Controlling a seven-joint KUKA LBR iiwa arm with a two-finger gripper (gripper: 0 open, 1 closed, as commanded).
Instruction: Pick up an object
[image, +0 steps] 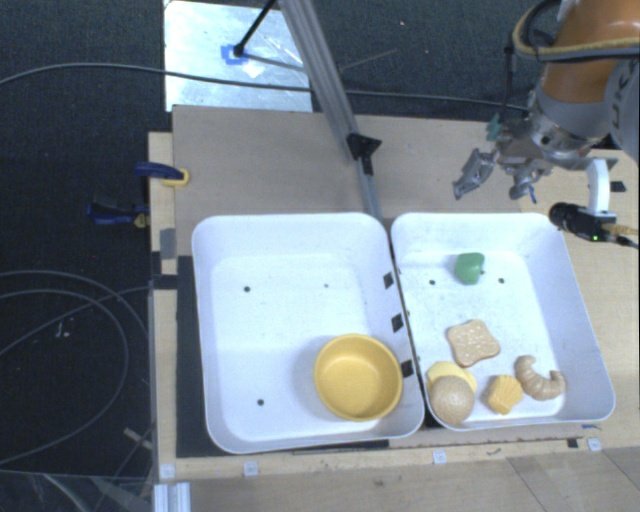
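My gripper (497, 180) hangs above the far edge of the right bin (578, 290), its two fingers spread apart with nothing between them. Below it in that bin lies a small green object (469, 267). Nearer the front are a toast slice (472, 342), a round tan bun (451, 391), a yellow cheese piece (504, 394) and a croissant (540, 379). A yellow bowl (357, 376) sits at the front right of the left bin (250, 300).
A grey pole (330, 90) slants across the bench behind the bins, ending at a black clamp (362, 147). Blue and yellow clamps (150, 190) grip the bench's left edge. A black fitting (580, 218) juts from the arm over the right bin's far corner.
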